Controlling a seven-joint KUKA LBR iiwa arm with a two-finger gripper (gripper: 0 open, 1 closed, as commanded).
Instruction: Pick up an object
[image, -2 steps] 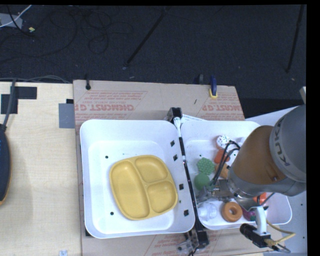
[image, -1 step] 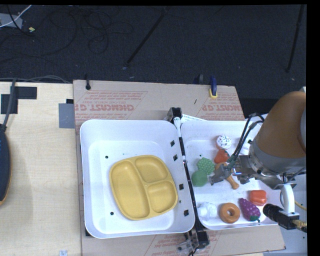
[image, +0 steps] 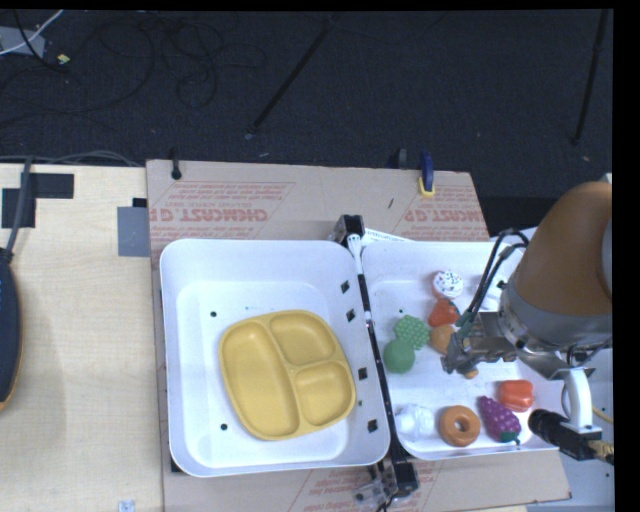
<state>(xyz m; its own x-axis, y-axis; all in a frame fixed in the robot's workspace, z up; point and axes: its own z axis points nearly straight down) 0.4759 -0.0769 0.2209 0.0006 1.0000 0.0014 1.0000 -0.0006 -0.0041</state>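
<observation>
Scanning from the left, I see a yellow three-compartment plastic plate lying flat in the left white bin, out of the way. The right white bin gathers the candidates: a green knobbly toy, an orange piece, a tan doughnut ring, purple grapes. My gripper hangs low beside the orange piece, probably to grasp it; I cannot tell how its jaws are set.

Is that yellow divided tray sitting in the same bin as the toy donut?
No, the yellow tray lies alone in the left bin, while the donut sits in the right bin.
</observation>
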